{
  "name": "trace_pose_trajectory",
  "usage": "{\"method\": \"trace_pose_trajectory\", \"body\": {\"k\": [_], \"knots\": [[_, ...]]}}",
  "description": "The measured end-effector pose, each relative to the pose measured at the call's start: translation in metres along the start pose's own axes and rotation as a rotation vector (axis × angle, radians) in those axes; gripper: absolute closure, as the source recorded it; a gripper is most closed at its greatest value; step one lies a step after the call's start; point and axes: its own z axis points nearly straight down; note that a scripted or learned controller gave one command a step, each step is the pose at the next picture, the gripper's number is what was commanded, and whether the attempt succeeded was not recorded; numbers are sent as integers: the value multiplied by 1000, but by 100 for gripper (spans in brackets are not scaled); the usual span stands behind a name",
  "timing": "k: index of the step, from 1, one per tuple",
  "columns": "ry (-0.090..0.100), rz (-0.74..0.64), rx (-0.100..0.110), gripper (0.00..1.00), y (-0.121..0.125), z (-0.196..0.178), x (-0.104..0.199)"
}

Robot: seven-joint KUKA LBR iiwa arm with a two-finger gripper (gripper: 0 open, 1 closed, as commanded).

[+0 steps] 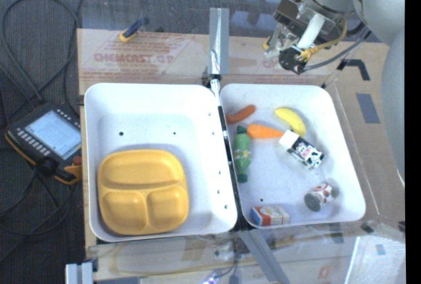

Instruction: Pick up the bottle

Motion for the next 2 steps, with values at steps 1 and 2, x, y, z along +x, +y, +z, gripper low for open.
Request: {"method": "trace_pose_trajectory", "body": {"k": [1,2], "knots": [[1,-428,-1,100,12,-62,37],[1,-370,0,100,-39,-61,108]]}}
